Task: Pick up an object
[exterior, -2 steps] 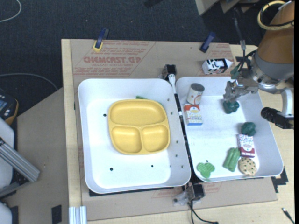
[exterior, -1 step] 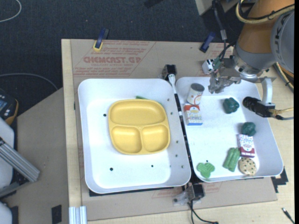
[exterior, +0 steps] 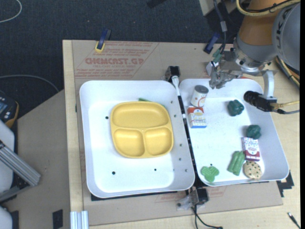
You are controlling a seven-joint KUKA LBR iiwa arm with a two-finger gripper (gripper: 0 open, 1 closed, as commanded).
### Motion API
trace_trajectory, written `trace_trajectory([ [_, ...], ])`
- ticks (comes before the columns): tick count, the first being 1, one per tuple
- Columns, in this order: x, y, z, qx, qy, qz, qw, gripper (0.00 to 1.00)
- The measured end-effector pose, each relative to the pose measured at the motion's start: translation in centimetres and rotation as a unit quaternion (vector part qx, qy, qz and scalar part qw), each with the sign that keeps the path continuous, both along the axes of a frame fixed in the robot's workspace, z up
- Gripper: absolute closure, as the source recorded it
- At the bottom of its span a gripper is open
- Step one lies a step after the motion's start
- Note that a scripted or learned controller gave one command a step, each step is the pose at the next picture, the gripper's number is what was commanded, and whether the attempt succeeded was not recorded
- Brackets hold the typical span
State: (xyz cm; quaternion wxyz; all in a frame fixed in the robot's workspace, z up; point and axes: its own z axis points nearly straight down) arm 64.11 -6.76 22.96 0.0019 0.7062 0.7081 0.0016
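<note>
Two white bins (exterior: 90, 128); pincer (exterior: 217, 80), state unclear, hangs near a small white-and-red can (exterior: 198, 97).

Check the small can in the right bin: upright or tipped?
Upright. The can stands on its base near the right bin's back left corner, its round grey top facing up, just behind a small carton.

I see the bench under bright, even light from above. The two white bins (exterior: 95, 142) glare slightly, nearly washed out, with soft, short shadows under the yellow tray (exterior: 141, 129). The dark floor at top stays dim. Detail is a little soft throughout; small print on the cardboard (exterior: 114, 56) blurs.
</note>
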Motion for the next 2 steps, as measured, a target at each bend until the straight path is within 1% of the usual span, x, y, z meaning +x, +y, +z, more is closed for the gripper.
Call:
trace_trajectory([
  [1, 0.38, 0.9, -1.35, 0.0001, 0.003, -0.001, 1.0, 1.0],
  [2, 0.19, 1.71, -0.62, 0.0001, 0.002, -0.001, 1.0, 1.0],
])
